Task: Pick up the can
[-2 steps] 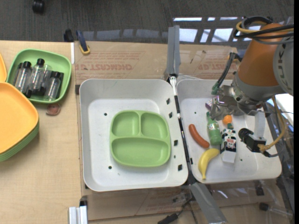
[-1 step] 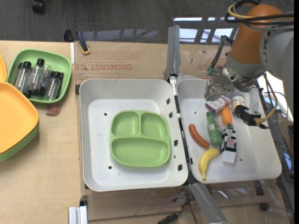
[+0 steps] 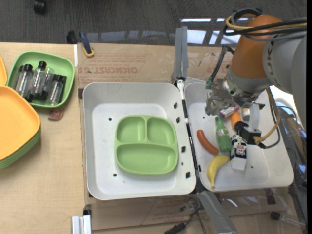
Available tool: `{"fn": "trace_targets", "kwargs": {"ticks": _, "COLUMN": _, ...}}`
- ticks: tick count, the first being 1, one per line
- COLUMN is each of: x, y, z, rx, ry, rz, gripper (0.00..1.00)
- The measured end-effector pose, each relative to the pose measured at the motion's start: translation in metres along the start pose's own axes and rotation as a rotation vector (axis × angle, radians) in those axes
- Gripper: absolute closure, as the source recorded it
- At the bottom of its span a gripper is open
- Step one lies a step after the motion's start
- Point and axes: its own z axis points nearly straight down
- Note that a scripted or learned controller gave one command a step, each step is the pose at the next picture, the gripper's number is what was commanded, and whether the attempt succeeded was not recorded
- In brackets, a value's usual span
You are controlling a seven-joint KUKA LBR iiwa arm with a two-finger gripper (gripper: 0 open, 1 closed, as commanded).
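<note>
1. While my gripper [image 3: 217, 106] hangs low over the right bin [image 3: 278, 177], I cannot tell its state.
2. I judge this the reach; the can [image 3: 227, 112] seems just beside it.
3. Next: confirm the can, avoiding the green bottle [image 3: 223, 135].

Robotics lab or office, grey carpet [image 3: 136, 6], chair castor [image 3: 40, 5], wooden bench [image 3: 41, 179], robot arm [image 3: 273, 43]

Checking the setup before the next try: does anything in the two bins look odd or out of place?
Nothing looks spilled or damaged. The green bottle, sausage and banana lie jumbled in the right bin; the green divided plate sits flat in the left bin.
</note>
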Motion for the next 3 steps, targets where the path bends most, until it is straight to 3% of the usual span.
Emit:
{"fn": "trace_targets", "kwargs": {"ticks": 1, "x": -0.040, "y": 0.031, "z": 0.000, "rx": -0.002, "ry": -0.001, "rz": -0.007, "gripper": 1.00}}
{"fn": "trace_targets", "kwargs": {"ticks": 2, "x": -0.030, "y": 0.069, "z": -0.040, "rx": -0.002, "ry": 0.000, "rz": 0.060, "gripper": 1.00}}
{"fn": "trace_targets", "kwargs": {"ticks": 3, "x": -0.007, "y": 0.004, "z": 0.000, "rx": 0.001, "ry": 0.000, "rz": 0.050, "gripper": 1.00}}
